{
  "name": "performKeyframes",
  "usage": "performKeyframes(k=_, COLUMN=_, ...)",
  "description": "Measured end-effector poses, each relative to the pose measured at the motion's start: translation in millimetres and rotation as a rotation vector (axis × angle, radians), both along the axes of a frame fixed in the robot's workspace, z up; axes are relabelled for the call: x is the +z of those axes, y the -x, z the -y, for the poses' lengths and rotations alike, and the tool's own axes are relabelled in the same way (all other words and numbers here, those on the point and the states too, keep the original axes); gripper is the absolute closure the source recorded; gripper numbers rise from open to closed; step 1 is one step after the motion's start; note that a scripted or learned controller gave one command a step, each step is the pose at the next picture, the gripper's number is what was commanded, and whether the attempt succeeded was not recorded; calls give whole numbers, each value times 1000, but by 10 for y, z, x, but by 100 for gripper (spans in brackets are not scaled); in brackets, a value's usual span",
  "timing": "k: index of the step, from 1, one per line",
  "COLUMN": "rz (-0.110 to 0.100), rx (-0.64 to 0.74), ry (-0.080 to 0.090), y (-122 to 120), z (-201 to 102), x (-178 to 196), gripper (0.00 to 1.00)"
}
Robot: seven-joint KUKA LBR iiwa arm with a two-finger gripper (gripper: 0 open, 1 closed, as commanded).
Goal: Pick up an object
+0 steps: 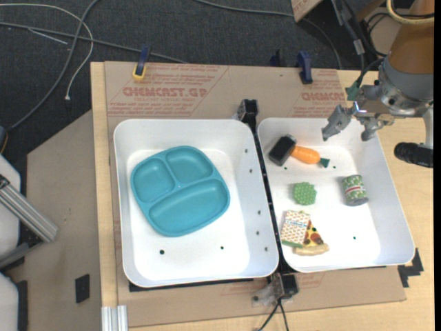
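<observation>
We see the grey two-finger gripper [351,124] spread open with nothing between its fingers, poised over the far edge of the right-hand shallow white plastic bin [386,185]. The smooth orange toy carrot [305,155], a likely pick, lies just below-left of the jaws, its long axis running left to right. Touching the carrot's left end sits a small black block [281,149]. Nearer us from the carrot lie a bumpy green ball [304,194], a green-labelled can [355,189] and a pizza slice [311,240].
</observation>
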State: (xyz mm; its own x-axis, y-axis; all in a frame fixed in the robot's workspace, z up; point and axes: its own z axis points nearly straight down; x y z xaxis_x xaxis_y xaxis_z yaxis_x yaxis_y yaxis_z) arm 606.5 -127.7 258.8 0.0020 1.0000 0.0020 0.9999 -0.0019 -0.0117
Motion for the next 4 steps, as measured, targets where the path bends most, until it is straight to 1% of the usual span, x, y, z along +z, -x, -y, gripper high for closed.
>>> performKeyframes(k=1, rz=11, rx=2, ry=2, y=-20, z=-1, x=59, gripper=0)
performKeyframes(k=2, rz=6, rx=1, ry=1, y=28, z=10, x=-372, gripper=0)
performKeyframes(k=3, rz=4, rx=2, ry=0, y=-21, z=-46, x=-976, gripper=0)
performKeyframes(k=4, rz=4, rx=1, ry=0, y=2, z=16, x=-1427, gripper=0)
